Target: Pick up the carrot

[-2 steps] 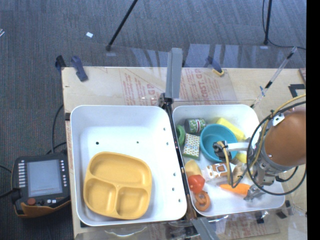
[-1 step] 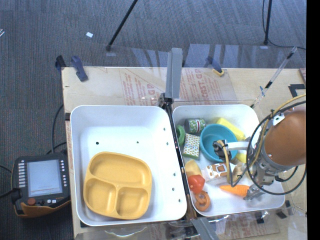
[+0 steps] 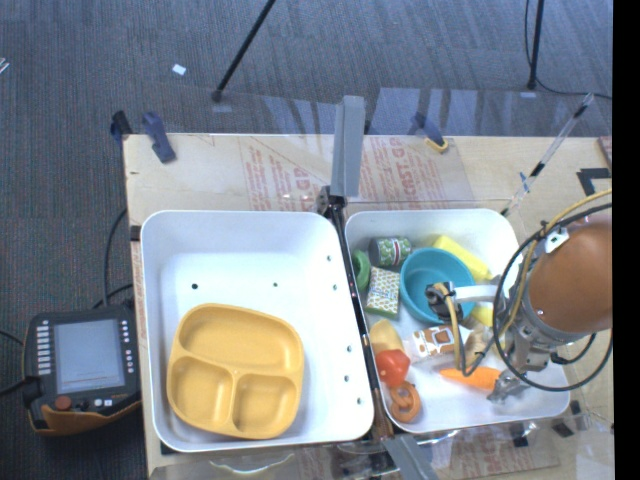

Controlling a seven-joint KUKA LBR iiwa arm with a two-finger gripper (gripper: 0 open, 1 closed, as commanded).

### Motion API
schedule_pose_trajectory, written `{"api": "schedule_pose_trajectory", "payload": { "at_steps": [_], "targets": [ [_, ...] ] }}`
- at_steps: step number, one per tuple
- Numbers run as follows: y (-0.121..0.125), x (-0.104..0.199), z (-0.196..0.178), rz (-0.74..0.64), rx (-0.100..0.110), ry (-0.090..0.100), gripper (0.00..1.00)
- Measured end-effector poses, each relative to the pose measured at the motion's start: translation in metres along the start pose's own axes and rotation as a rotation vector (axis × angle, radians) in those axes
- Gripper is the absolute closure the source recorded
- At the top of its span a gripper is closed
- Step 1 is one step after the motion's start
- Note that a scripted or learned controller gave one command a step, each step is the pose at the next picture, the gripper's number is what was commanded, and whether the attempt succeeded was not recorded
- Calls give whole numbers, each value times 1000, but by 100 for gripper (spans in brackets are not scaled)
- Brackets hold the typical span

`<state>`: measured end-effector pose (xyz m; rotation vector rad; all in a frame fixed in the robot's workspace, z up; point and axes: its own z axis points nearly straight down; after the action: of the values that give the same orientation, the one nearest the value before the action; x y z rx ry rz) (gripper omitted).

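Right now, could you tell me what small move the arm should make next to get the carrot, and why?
Probably a short descent onto the carrot: it lies on the right bin floor, just left of the pincer, not visibly gripped.

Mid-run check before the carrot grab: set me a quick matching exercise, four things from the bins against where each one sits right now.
Things:
1. yellow divided plate
2. carrot
3. blue bowl
4. small can

Places:
A. right bin, near its front right corner, beside the arm's wrist
B. left bin, in its front half
C. right bin, at the back, left of the bowl
D. right bin, in the middle of its back half

Pairs: 1-B, 2-A, 3-D, 4-C
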<state>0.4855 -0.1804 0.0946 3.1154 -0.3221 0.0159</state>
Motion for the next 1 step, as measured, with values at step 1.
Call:
{"api": "schedule_pose_trajectory", "payload": {
  "at_steps": [1],
  "targets": [
    [-7, -1, 0, 4, 1, 1, 0]
  ]
}}
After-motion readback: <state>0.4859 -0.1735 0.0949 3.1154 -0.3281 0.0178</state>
